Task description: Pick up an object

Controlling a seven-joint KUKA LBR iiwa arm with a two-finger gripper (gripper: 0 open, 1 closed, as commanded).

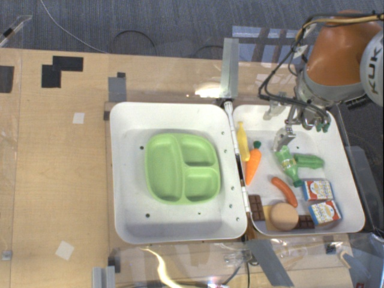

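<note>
Bench (54,179) is pale wood with black squares at its 10 o'clock corner. Left bin (120,161) holds a green tray (183,167), three compartments, sitting roughly centred and flat. Right bin (345,155) carries the clutter. Along its 9 o'clock wall lies a banana (242,140), long axis toward 12, with a carrot (252,164) just beside it, green top toward 12, tip toward 6. A chocolate bar (256,207) lies at 7 o'clock, touching a round tan bun (283,216) at 6. A red sausage (284,191) lies slantwise just above the bun, one end toward 10, the other toward 4. Near bin centre is a green bottle (287,162), translucent, tilted, label pale, cap end toward 11. A darker green item (309,159) lies at its 3 o'clock side, touching or nearly so; cannot tell what it is. Two small cartons (320,201), red-and-blue print, sit at 4 to 5 o'clock, one above the other. Gripper (284,140) hangs directly over the bottle's upper end, arm (336,59) entering from 2 o'clock. Cannot tell whether the claw is spread or clenched, nor whether it touches the bottle.
</note>
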